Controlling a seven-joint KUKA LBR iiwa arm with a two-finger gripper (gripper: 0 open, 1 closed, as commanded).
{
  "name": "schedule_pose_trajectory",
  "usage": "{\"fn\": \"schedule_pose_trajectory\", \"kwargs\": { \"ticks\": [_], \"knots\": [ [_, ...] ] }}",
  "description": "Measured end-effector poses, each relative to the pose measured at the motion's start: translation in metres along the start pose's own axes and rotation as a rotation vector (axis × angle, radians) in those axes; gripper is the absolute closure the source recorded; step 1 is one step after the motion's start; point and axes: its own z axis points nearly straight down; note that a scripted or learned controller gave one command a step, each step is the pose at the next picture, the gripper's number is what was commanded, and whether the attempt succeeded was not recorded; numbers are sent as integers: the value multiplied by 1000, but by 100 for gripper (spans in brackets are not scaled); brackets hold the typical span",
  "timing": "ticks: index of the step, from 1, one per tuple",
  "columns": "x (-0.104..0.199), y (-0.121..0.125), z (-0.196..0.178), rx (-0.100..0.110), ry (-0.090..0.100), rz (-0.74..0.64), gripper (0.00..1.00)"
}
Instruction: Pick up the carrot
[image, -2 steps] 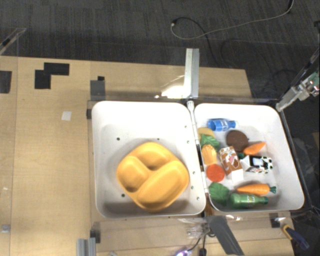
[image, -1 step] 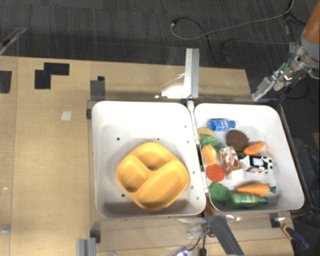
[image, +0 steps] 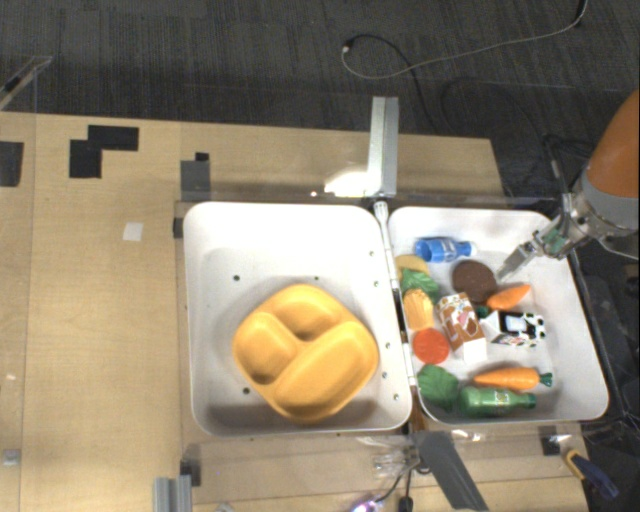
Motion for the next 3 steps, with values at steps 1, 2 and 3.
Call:
{"fn": "schedule_pose_trajectory", "kwargs": {
  "ticks": [1,2,3],
  "knots": [
    [-13,-8,92,-1,-1,-23,0],
    [33,8,96,-9,-8,133,0],
    [-48,49,83,0,-1,466,0]
  ]
}}
